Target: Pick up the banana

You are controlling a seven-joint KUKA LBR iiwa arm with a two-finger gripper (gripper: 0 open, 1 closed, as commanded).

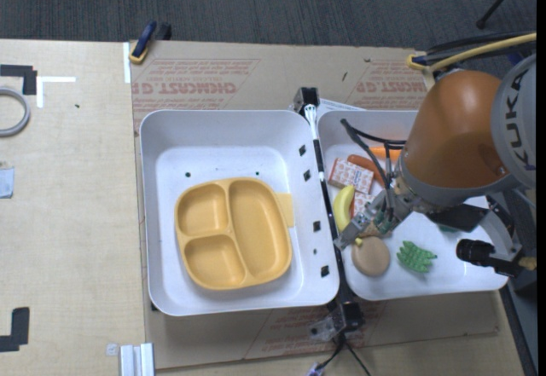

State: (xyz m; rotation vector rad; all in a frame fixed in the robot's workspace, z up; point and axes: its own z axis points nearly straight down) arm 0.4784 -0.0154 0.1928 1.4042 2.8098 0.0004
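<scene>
banana: small yellow curved banana (343,206), lying in the right shallow white plastic bin (478,280), hard against that bin's left wall, long axis roughly up-down in the view.
gripper: grey two-finger gripper (365,225) low over the banana's lower end, just beside or touching it (can't separate the two at this resolution); whether it is spread or pinched I cannot tell.
arm: grey arm with orange band (452,135) reaching in from the right, covering much of the right bin's upper half.
near neighbours: red-and-white printed packet (351,173) just above-right of the banana; orange carrot-like stick (365,163) beside the packet, partly under the arm; round tan potato-like lump (371,257) just below the gripper; green leafy toy piece (415,257) right of the lump.
left bin: second shallow white plastic bin (162,195) holding a yellow three-compartment plastic tray (232,234).
bench: brown cardboard-covered bench (196,80) under both bins.
progress: approach looks done, gripper is at the banana; no lift visible, banana rests on the bin floor.
left to do: confirm a grip on the fruit, then raise it clear of the bin wall and of the packet; task judged early-to-middle, not done.
</scene>
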